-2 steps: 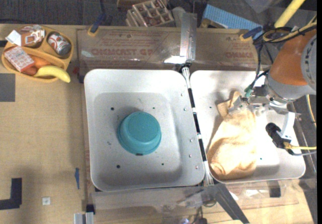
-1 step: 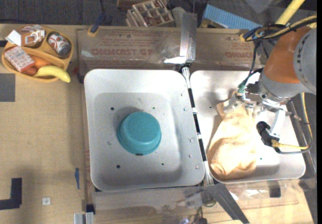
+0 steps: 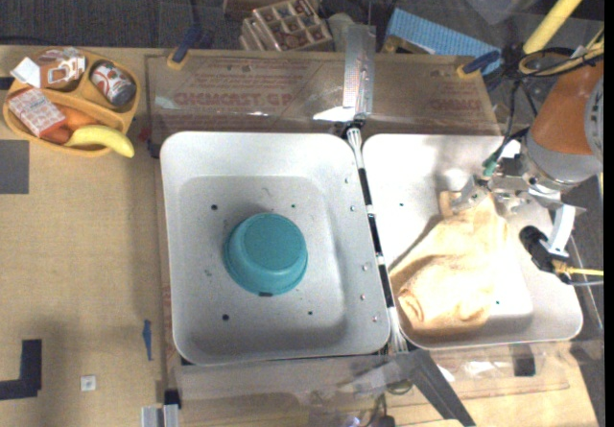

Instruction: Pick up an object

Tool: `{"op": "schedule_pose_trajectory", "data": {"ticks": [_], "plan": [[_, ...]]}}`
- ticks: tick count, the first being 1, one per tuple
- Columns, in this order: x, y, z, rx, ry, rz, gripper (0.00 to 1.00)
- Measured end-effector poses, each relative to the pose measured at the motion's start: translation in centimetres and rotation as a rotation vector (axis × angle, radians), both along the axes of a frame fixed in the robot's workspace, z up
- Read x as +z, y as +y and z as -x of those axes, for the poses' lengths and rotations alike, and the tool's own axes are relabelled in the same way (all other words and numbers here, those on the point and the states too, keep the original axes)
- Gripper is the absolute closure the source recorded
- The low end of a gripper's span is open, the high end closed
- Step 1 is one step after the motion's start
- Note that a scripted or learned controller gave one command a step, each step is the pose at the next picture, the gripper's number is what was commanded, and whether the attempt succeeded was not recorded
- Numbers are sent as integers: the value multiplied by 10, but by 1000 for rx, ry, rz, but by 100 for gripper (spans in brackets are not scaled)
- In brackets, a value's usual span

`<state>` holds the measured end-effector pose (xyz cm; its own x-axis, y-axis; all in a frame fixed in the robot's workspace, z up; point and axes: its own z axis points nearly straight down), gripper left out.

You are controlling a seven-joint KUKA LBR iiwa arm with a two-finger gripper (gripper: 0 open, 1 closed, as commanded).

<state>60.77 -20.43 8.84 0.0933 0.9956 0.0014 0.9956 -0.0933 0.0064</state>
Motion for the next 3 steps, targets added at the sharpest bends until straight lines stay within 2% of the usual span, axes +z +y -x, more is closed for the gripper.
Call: {"op": "schedule_pose_trajectory", "data": {"ticks": [1, 2, 3], "plan": [[12, -1, -1, 1, -4, 3, 100], [0, 2, -11, -115, 0, 4, 100], [86, 49, -14, 232, 3, 4, 100]]}}
